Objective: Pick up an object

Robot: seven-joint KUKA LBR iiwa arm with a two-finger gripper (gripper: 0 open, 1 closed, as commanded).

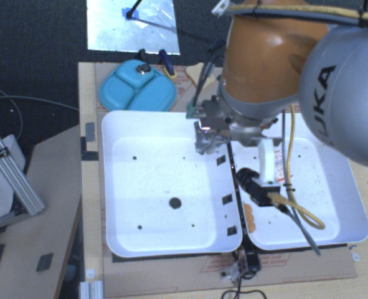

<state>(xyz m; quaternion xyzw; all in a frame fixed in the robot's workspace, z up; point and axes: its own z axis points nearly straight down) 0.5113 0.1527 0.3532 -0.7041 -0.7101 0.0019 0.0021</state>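
My gripper [206, 137] hangs over the back right corner of the left bin [118, 167], close to the divide between the two bins. Nothing shows beneath it. A small dark round thing [175, 203] lies on the left bin's floor, toward the front and well to the front left of the gripper. In the right bin [339, 192] a small orange-brown piece [248, 218] lies against the left wall near the front. A thin grey rod [306, 230] lies slanted on that bin's floor. The bulky arm hides the back of the right bin.
A blue lidded container [138, 87] sits behind the left bin on the cardboard. A shiny metal sheet [132, 17] lies farther back. An aluminium frame [9, 173] stands at the left, off the bench.
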